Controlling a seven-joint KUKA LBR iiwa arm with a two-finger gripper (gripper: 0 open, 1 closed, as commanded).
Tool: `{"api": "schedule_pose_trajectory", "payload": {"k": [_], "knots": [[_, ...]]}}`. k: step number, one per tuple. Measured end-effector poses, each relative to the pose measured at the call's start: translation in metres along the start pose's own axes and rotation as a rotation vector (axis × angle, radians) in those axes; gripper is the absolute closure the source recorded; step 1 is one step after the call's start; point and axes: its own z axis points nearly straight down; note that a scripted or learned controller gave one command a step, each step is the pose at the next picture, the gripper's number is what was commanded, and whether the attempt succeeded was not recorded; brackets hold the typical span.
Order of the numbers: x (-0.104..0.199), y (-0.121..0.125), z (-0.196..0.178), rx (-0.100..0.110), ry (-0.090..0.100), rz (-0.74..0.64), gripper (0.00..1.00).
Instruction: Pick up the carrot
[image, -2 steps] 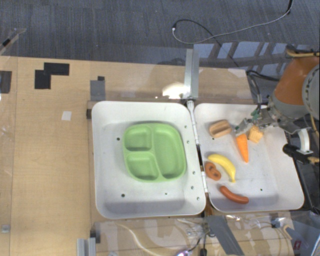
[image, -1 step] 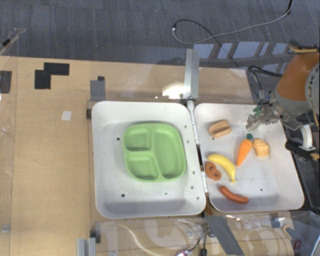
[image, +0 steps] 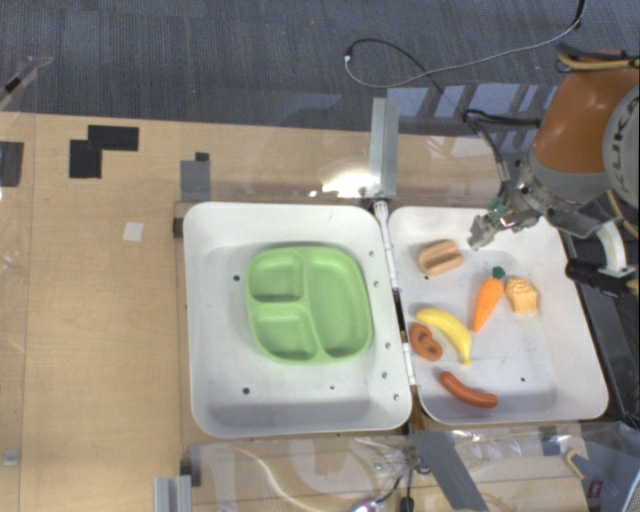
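Observation:
The orange carrot (image: 486, 301) with a green top lies in the right bin (image: 565, 390), slanted, its tip pointing down-left. My gripper (image: 487, 230) hangs over the bin's back part, up and slightly left of the carrot's green top, clear of it. Nothing shows between its fingers.
Around the carrot lie a hot dog bun (image: 440, 257), a yellow pastry piece (image: 521, 295), a banana (image: 447, 332), a brown ring-shaped piece (image: 426, 343) and a red sausage (image: 467, 390). The left bin (image: 210, 390) holds a green divided plate (image: 304, 304).

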Motion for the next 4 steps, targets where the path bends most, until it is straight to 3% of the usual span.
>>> {"api": "schedule_pose_trajectory", "payload": {"k": [1,2,3,4], "knots": [[0.000,0.000,0.000,0.001,0.000,0.001,0.00],[-0.036,-0.055,0.105,-0.003,-0.004,-0.041,0.00],[-0.036,-0.052,0.092,-0.010,-0.006,-0.041,1.00],[0.002,-0.053,-0.026,-0.001,-0.001,-0.168,1.00]]}}
